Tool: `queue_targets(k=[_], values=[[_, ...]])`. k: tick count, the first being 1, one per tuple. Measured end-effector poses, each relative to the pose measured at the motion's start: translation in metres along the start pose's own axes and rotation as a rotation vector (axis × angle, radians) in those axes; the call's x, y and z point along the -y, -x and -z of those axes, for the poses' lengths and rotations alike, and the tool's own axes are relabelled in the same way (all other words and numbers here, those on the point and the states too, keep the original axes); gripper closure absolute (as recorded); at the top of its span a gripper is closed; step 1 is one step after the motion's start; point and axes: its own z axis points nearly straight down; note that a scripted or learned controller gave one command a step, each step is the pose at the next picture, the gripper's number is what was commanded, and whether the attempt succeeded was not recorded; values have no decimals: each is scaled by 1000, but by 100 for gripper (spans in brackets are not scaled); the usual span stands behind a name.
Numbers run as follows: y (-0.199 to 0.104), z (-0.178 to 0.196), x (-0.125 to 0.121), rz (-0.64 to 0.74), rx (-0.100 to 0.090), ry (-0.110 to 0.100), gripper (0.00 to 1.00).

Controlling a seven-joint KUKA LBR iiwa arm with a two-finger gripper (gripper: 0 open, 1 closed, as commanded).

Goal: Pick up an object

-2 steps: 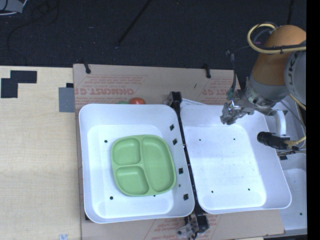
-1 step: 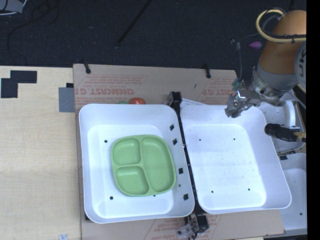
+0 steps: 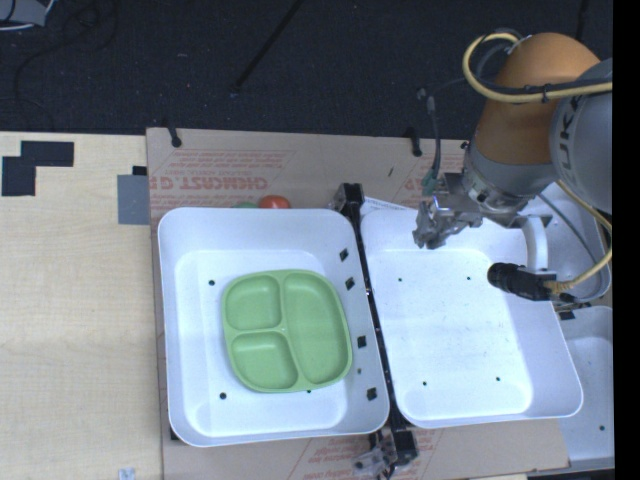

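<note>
- The claw hangs over the right bin's far-left corner; whether it's parted or gripping anything, I can't tell.
- The green plate lies in the left bin.
- Looks like approach: it must cross left, then descend.

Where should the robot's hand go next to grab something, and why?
Probably toward the other bin: the gripper hangs over the back edge of the right bin, while the green divided plate lies flat in the left bin. Moving across and over it seems the sensible first step.
</note>
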Motion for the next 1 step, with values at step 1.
queue_targets(k=[1], values=[[-60, -1, 10, 1, 0, 0, 100]])
